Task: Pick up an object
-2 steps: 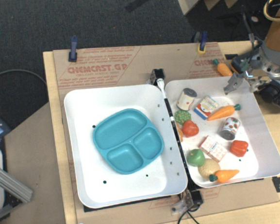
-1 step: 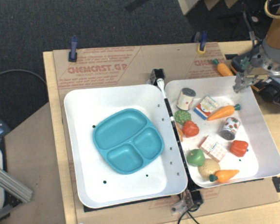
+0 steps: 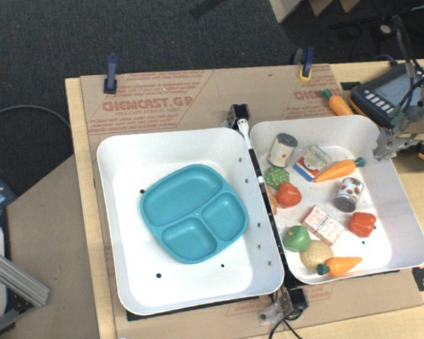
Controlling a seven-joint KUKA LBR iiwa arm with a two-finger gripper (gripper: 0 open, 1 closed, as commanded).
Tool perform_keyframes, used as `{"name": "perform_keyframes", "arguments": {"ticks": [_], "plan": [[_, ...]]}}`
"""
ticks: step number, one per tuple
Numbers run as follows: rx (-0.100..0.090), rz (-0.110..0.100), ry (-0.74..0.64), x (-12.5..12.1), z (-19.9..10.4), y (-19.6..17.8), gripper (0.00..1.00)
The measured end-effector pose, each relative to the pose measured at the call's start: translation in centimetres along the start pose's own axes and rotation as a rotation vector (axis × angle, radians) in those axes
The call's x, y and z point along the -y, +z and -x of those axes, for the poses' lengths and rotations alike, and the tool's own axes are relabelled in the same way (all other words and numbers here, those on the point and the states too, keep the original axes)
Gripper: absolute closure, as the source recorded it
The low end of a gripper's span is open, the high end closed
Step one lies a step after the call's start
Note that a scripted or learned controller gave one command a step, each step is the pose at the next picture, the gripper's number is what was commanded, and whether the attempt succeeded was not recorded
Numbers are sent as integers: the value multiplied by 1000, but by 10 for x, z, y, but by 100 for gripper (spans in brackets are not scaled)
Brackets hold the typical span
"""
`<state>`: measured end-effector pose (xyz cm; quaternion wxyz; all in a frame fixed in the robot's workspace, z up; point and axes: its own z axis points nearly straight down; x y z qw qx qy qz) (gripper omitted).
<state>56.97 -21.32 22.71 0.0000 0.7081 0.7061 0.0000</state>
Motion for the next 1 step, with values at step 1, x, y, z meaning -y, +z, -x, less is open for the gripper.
{"name": "perform_keyframes", "arguments": {"ticks": [1], "plan": [[-4,-2,-7,40,-61,-17,100]]}}
